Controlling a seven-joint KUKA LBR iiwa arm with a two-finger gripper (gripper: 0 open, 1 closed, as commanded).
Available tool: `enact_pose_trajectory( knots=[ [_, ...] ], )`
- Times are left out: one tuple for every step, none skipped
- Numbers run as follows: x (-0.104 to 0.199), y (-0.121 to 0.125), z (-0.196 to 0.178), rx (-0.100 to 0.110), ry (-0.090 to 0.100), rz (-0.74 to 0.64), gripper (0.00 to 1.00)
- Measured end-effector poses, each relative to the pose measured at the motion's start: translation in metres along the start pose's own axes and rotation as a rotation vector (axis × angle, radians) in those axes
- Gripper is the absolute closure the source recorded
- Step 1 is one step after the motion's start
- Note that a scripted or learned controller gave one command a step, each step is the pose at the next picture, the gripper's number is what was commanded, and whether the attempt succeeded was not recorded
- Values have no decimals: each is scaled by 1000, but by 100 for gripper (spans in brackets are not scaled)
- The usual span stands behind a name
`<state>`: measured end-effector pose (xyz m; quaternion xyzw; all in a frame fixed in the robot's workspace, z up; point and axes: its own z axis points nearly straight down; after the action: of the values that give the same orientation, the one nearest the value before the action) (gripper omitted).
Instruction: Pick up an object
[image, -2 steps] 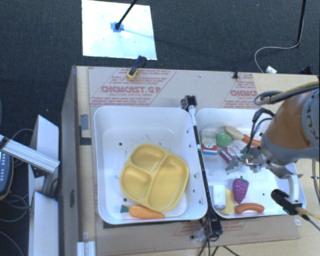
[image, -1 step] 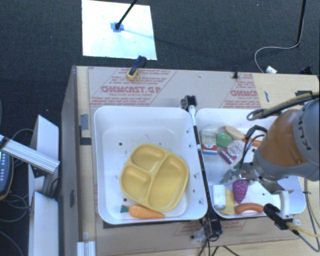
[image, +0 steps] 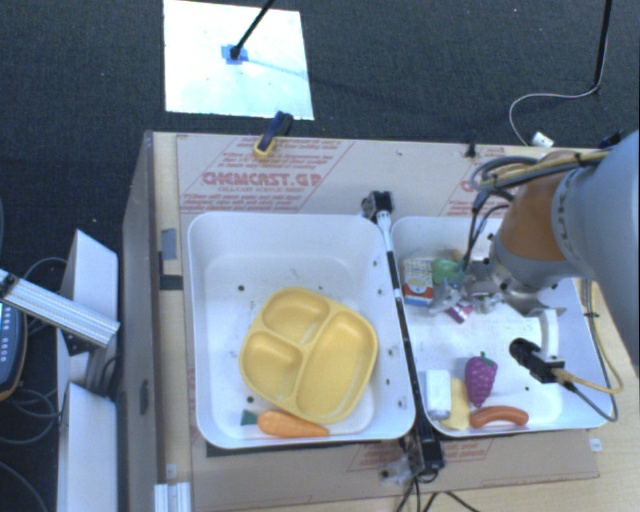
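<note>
Camera view, right of centre: the fingers (image: 458, 300) sit low in the right bin (image: 590, 415), in its upper left part, but they are small and tangled with cables, so whether they are spread or pressed together cannot be told. Nothing can be seen held between them. Touching or just beside them on the left is a small carton (image: 418, 280) with a green piece (image: 446, 268) at its upper right; this is the nearest thing to lift, and it lies toward the frame's left and slightly up from the fingers. A small pink scrap (image: 460, 314) lies right below them.

Further out, toward the bottom of the same bin, are a purple berry (image: 481, 378), a sausage (image: 498, 416) lying left to right, a white block (image: 437, 389) and a yellow strip (image: 458, 405). The arm (image: 560, 225) leans in from the right edge. In the left bin (image: 230, 250) rest a yellow divided tray (image: 308, 352) and a carrot (image: 292, 426), well apart from the fingers, all on the tabletop (image: 330, 170).
</note>
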<state>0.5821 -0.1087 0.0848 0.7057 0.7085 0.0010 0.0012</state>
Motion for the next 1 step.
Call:
enact_pose_trajectory(
  knots=[
    [14, -96, 0, 3, 1, 3, 0]
  ],
)
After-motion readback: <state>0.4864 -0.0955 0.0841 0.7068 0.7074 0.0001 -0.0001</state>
